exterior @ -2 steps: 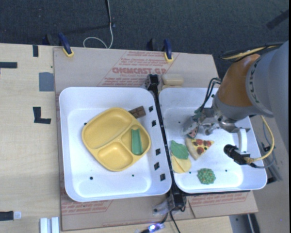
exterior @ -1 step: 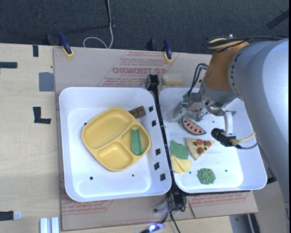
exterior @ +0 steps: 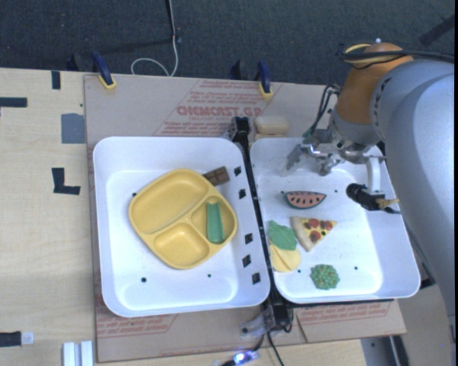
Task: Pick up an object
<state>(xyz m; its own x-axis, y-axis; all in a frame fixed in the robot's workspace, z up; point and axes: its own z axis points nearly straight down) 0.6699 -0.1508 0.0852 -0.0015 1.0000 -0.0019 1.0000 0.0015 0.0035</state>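
At twelve o'clock of the right white bin, the metal pincer hovers, grip state indeterminable. Nothing lifted; the red watermelon-slice toy lies at its six o'clock.

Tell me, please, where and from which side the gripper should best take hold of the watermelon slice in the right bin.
The watermelon slice lies flat, long side across the right bin, with bare floor around it. Probably best to come straight down and pinch across its narrow width at the middle, one finger on the curved green rind, one on the straight edge.

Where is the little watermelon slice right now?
The watermelon slice lies in the right bin, toward its upper middle, just above the pizza slice and below the gripper.
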